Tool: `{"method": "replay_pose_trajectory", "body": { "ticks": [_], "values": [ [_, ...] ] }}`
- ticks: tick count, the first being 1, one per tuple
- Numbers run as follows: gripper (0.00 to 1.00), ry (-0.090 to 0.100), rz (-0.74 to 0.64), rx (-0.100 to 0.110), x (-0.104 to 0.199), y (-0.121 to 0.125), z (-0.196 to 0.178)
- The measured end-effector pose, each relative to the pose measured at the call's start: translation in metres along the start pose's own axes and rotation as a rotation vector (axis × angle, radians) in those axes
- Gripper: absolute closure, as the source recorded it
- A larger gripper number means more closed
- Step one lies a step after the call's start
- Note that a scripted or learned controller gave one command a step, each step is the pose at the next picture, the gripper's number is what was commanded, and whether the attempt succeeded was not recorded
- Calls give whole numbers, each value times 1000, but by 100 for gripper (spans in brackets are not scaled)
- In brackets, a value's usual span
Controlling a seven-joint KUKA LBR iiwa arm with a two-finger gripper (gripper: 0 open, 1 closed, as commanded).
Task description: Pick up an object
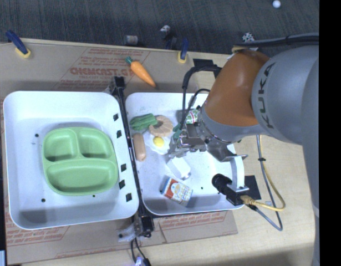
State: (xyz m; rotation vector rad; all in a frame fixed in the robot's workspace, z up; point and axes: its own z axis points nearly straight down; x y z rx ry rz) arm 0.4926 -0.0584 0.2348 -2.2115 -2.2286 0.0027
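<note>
My gripper (178, 144) hangs low in the right bin (159, 206), under the grey arm with its orange band. Just left of it lie a fried egg (158, 143), a tan round toy (161, 127) and a green vegetable (142, 121). A hot dog (139, 147) lies along the bin's left wall. Below the gripper sits a white piece (179, 167), and further down a small carton (176, 190). Whether anything is between the fingers is hidden by the wrist.
The left bin (26, 204) holds a green divided plate (79, 160). A toy carrot (142, 73) lies on the cardboard behind the bins. A black bracket and cables (237, 190) hang at the right bin's right side.
</note>
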Motion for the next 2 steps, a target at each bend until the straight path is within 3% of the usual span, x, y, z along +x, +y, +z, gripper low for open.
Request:
{"method": "replay_pose_trajectory", "body": {
  "ticks": [1,2],
  "values": [
    [100,-1,2,1,-52,11,34],
    [100,-1,2,0,-92,-17,58]
  ]
}}
